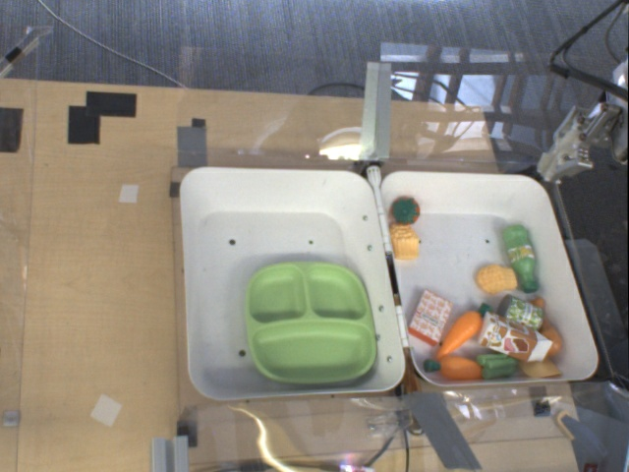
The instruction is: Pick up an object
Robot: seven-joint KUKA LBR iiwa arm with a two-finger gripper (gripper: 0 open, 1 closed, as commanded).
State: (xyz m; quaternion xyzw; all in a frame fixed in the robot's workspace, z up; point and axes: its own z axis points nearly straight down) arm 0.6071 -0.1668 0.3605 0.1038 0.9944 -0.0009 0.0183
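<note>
Figure. Two shallow white bins seen from above. The left bin (206, 264) holds a green divided plate (312, 323), smooth moulded plastic with three compartments and rounded corners. The right bin (462, 200) holds the candidate objects, mostly toy food, crowded toward its 5 o'clock corner.

The gripper (570, 146) sits outside the right bin, just past its 1 o'clock corner, well apart from every object; whether it is released or clenched cannot be told at this angle, and nothing is seen between its tips.

Candidates: an orange carrot (460, 332), tapered and glossy, lying tilted among its neighbours; a flat red-and-white carton (429, 318) just beside it at 9 o'clock; a yellow corn piece (496, 279), knobbly and rounded; a green bottle (520, 256), cylindrical, near the bin's 3 o'clock wall; a dark green round item (404, 208) and a pale yellow block (405, 244) against the 9 o'clock wall.

The approach step is judged still to come. The corn piece, standing apart from the cluster, likely offers the cleanest descent; items against walls or packed together risk a blocked or glancing closure.
</note>
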